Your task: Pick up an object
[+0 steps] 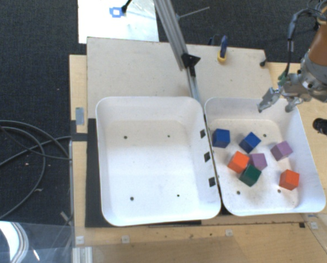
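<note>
In the camera view, two shallow white bins are seen side by side on the counter (152,64). The left bin (152,158) is bordered on its right by the right bin (311,193), in which seven small blocks are gathered. A blue cube (221,137) lies nearest the shared wall, and a second blue cube (250,142) is set just to its right, tilted. An orange cube (239,161), a purple cube (258,160) and a dark green cube (251,175) are clustered together, touching or nearly so. A further purple cube (282,150) lies apart toward the right wall, and another orange cube (289,179) is placed below it.

The gripper (278,101) is held over the far rim of the right bin, reached in from the right. Its fingers (268,99) are seen spread apart, with nothing between them. All the cubes lie nearer the camera than the fingers, well apart from them; the tilted blue cube and the right-hand purple cube are the closest.
</note>
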Robot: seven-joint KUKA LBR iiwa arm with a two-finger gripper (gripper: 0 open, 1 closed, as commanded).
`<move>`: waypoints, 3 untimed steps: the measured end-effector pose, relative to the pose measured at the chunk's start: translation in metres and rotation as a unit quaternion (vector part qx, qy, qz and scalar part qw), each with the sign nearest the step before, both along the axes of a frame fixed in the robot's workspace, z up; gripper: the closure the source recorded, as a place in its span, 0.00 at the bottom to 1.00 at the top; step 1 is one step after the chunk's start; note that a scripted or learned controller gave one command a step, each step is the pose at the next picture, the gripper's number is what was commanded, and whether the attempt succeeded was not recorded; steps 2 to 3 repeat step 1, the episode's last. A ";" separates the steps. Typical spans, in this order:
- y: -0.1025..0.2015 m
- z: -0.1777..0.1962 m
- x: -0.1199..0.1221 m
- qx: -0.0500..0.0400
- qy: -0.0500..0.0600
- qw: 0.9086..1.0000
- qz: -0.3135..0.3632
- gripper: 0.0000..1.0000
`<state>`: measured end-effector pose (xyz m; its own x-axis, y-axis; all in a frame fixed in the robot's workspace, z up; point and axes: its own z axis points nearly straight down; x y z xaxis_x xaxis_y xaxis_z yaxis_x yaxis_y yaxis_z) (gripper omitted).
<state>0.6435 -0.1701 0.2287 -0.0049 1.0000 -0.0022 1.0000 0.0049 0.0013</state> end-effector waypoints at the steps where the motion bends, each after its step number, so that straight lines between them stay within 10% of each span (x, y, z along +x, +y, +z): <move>1: 0.019 -0.088 0.025 0.001 0.003 1.000 0.001 0.00; 3: 0.019 -0.088 0.025 0.001 0.003 1.000 0.001 0.00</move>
